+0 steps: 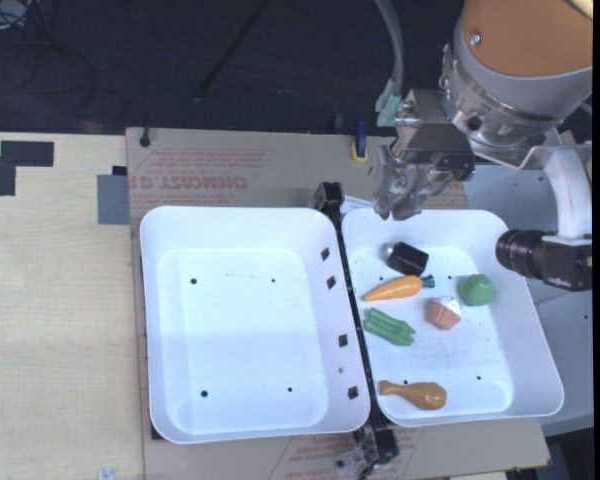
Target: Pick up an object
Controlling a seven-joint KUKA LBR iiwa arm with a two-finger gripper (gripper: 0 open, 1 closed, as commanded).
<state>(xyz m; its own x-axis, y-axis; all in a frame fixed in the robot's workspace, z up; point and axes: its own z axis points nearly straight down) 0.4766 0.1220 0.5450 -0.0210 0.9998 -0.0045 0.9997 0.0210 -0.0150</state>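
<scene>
While the claw (398,208) hangs over the upper edge of the right bin (520,388), right of frame centre, we cannot tell whether it is released or clenched; we see nothing in it. Just below it lies a black block (407,258), then a carrot (393,289), a green vegetable (390,327), a green ball (475,290), a pink cupcake (443,313) and a drumstick (416,395), scattered loose, which we judge leaves room for a grasp. The left bin (160,318) sits beside it on the counter (50,318).
</scene>
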